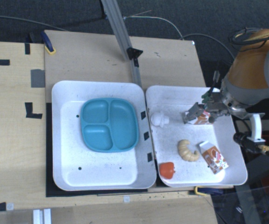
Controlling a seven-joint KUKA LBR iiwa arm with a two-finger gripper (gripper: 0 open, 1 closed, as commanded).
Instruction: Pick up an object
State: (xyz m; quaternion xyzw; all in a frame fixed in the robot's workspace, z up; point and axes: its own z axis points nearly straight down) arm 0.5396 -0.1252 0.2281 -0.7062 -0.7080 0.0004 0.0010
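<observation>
My gripper (196, 115) hangs low over the upper middle of the right bin (232, 139), coming in from the right. A small orange and white object (203, 120) shows right beneath it, partly hidden by it; whether it is gripped I cannot make out. A small white object (160, 120) lies to the gripper's left near the bin's left wall. Below the gripper lies a tan croissant (188, 150), and beside that a red and white carton (213, 157). A red-orange vegetable (167, 170) rests in the bin's front left corner.
The left bin (64, 162) holds a teal divided plate (110, 125). A grey metal post (120, 29) slants over the bench behind the bins. The arm's orange band (251, 69) sits at the right edge, with cables nearby.
</observation>
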